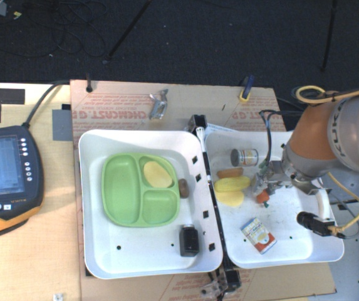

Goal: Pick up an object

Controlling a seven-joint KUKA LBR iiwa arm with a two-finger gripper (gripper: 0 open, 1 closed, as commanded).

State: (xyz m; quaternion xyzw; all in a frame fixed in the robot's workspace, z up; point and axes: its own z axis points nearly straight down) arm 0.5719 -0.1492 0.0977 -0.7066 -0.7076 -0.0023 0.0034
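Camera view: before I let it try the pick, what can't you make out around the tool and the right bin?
- Tool: too small and cluttered in the camera view to tell its state, or whether the small orange piece is touched.
- Yellow objects: blurred together; their number and kind are unclear.
- Small can: label too small to read.
- Carton: print unreadable.
- Right bin: its far right part is hidden by the arm.

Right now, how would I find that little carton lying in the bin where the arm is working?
Start at the right white bin, the one the arm reaches into. Look toward its near edge, below the yellow objects and the small can. The carton lies flat and alone there, tilted: a small box with white, blue and orange printing, the only boxy thing in that bin.
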